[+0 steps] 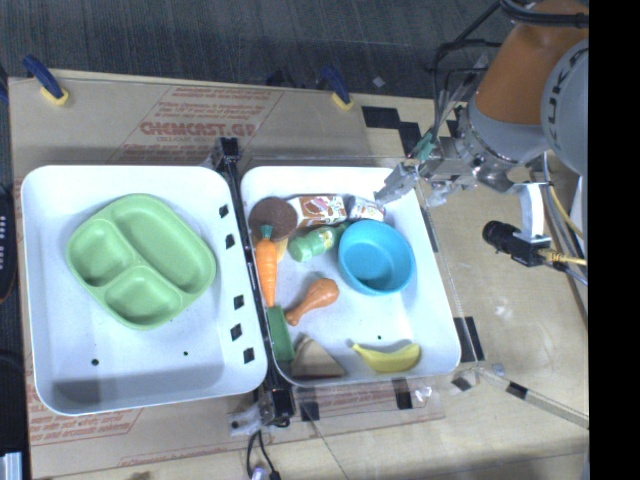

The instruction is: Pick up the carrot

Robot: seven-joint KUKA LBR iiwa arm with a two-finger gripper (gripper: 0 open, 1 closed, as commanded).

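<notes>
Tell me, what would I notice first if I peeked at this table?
Probably the big green divided plate sitting alone in the left white bin. Next, the bright blue bowl in the crowded right bin, with the orange carrot lying along that bin's left wall and a yellow banana near its front edge. The robot's end effector hovers at the right bin's back right corner.

A single fixed camera looks down on the bench [500, 308] from above at a slant, far enough back to take in both white bins whole: the left bin [60, 368] toward nine o'clock and the right bin [435, 298] just past centre. The far bench edge runs along twelve o'clock, and the arm [530, 68] enters from two o'clock.
</notes>
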